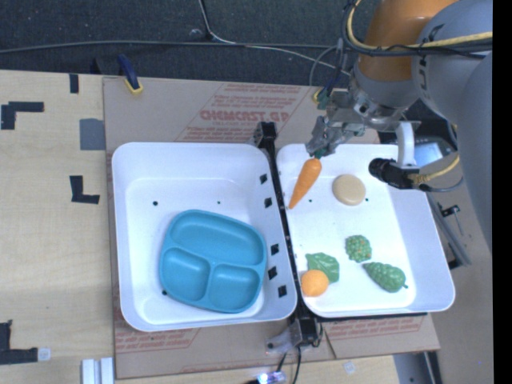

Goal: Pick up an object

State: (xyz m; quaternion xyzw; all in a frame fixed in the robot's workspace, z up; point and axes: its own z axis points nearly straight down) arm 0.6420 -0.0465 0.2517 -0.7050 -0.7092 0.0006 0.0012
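An orange toy carrot [304, 182] hangs at a slant over the right bin's [416, 214] far left corner, its tip pointing down toward the divider between the bins. Its thick top end sits between the fingers of my gripper [322, 149], which is shut on it. The arm reaches in from the upper right, directly above the carrot. Further objects lie in the right bin: a beige round piece [349, 189], a green broccoli-like piece [358, 248], a green leafy piece [323, 264], a small orange fruit [314, 283] and a bumpy green fruit [386, 276].
The left bin [132, 182] holds a blue divided plate [213, 261] near its front. A black divider [276, 214] with clips runs between the bins. Cables hang over the bench behind the bins. A black bracket [396, 172] juts over the right bin's far edge.
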